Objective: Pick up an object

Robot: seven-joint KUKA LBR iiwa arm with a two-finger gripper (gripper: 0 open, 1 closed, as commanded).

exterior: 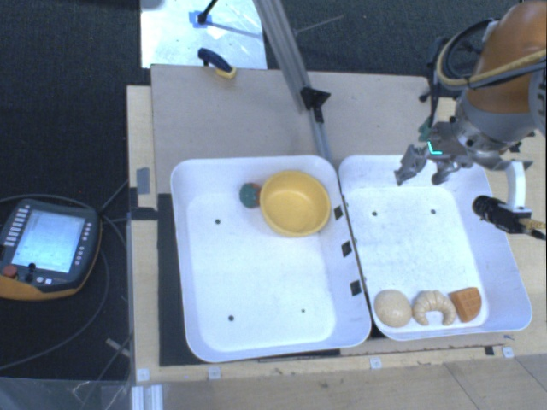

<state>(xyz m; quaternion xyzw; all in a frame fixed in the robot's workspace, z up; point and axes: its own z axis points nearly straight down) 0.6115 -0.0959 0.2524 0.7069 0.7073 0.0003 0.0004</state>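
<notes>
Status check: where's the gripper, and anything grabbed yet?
Gripper over right bin's far edge, nothing held. Three food items along near edge. Path clear.

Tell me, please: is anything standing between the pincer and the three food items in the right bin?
Nothing visible. The pincer hovers over the right bin's far end; bare floor separates it from the food items at the near edge.

A light wooden bench (239, 118) seen from above at a slant. Two shallow white bins lie directly on it, side by side and touching along their inner edges: the left bin (256, 314) and the right bin (427, 237). A dark mat (171, 348) shows beneath the left bin's lower corner. A small black and yellow clamp (215, 61) grips the bench's far edge. A grey metal pole (295, 67) crosses the bench top diagonally toward the bins.
</notes>
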